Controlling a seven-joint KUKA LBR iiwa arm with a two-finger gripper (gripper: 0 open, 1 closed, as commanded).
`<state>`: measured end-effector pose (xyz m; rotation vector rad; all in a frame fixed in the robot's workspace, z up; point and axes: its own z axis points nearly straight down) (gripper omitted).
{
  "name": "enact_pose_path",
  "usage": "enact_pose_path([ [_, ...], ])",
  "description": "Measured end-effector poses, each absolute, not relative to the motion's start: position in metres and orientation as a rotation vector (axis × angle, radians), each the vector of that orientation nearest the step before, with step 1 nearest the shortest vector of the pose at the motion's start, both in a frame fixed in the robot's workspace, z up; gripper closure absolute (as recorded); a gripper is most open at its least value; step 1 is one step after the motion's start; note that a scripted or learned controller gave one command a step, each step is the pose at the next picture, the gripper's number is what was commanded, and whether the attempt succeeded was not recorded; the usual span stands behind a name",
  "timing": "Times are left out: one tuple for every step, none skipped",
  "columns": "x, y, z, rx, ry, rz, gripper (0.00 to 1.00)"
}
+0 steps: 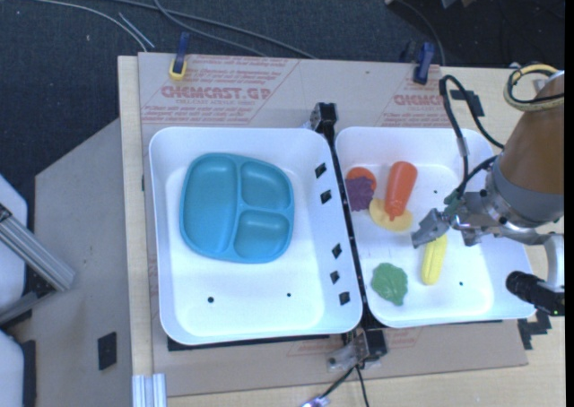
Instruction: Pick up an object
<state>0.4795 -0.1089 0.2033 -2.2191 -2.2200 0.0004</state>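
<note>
Tool (pixel 433 228) low in right bin (pixel 466 307) | over yellow corn (pixel 434 260) | arm (pixel 536 163) from right

A divided plate (pixel 238 208) is set in the left bin (pixel 170 289). In the right bin (pixel 475 302), corn (pixel 433 260) is placed right of broccoli (pixel 390 281), carrot (pixel 399 186) behind both.

Red print reading "CHEMCAST GP" runs across the brown protective sheet (pixel 224 82) on the table, behind the left bin. The same red lettering repeats behind the right bin, too partial to read fully.
</note>
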Motion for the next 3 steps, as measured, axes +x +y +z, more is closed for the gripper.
enact_pose_path([
  [0.486,-0.11,0.143,-2.217,-2.216,0.005,0.0],
  [0.488,-0.112,0.095,-2.23,-2.225,-0.004,0.0],
  [0.491,-0.112,0.11,-2.235,-2.232,-0.014,1.0],
])
